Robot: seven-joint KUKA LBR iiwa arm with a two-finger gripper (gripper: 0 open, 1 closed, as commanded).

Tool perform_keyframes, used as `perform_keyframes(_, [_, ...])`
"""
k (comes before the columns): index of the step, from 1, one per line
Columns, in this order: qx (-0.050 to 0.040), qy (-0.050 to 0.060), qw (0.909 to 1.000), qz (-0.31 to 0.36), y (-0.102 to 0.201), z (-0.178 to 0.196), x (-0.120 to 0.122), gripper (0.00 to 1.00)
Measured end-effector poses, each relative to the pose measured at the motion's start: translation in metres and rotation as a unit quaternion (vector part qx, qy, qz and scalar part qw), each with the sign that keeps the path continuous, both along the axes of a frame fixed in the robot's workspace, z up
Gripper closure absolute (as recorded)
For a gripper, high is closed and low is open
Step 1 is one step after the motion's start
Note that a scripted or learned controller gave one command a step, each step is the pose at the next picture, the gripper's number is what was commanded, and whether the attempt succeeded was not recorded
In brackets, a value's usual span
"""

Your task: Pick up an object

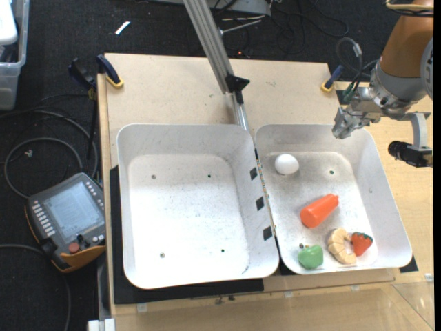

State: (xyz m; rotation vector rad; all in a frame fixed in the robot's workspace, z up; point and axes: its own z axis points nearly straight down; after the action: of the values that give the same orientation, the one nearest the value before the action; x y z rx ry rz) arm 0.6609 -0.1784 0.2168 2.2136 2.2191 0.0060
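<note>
- Gripper (342,129) hanging over the far right corner of the right bin (386,198), just above its rim, at the end of the grey arm (406,47) with its orange band, reaching in from the right.
- Cannot tell whether open or closed: too small and dark at the tip to read; nothing seen between the tips.
- White egg (286,163) lying near the far left corner of the right bin, on the floor of the bin, well apart from the gripper.
- Orange carrot-like piece (319,210) lying tilted at the middle of the same bin, narrow end toward the far right.
- Green pepper-like piece (311,256) at the near edge of the right bin, left of centre.
- Tan bread-like piece (340,245) just beside the green one, to its right, touching a red strawberry-like piece (362,242) nearer the near right corner.
- Left bin (182,205) side by side with the right one, long edges meeting along the middle of the bench (172,88).
- Silver strut (210,36) slanting down from the far edge to the far end of that seam.
- Yellow-handled clamps at the far left corner (110,74) and far right corner (329,85) of the bench.
- Teach pendant (67,219) on the dark floor off the left edge, cabled.
</note>
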Motion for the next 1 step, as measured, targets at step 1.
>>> perform_keyframes(1, [0.0019, 0.005, 1.0000, 0.002, 0.0518, -0.0072, -0.0189, 1.00])
